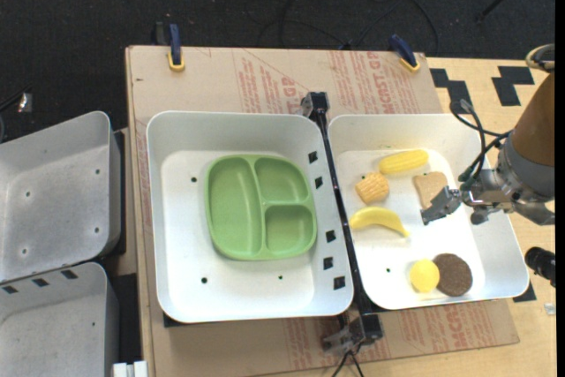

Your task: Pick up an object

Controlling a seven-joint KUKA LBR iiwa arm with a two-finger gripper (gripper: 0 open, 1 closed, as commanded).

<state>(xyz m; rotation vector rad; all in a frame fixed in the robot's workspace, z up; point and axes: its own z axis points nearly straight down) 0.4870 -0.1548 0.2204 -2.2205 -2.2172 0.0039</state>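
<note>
Plate (261,207) fills left bin (168,190); banana (380,221) in right bin (503,265).

The bench (229,88) bears a left bin (177,216) and right bin (494,265).

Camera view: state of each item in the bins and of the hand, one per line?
Green tray: flat in the left bin, compartments bare.
Corn cob: lying in the right bin, untouched.
Short corn piece: lying loose.
Banana: lying loose.
Bread slice: flat, beside the hand.
Lemon: touching the brown cookie.
Hand: low over the right bin, nothing visibly held.
</note>
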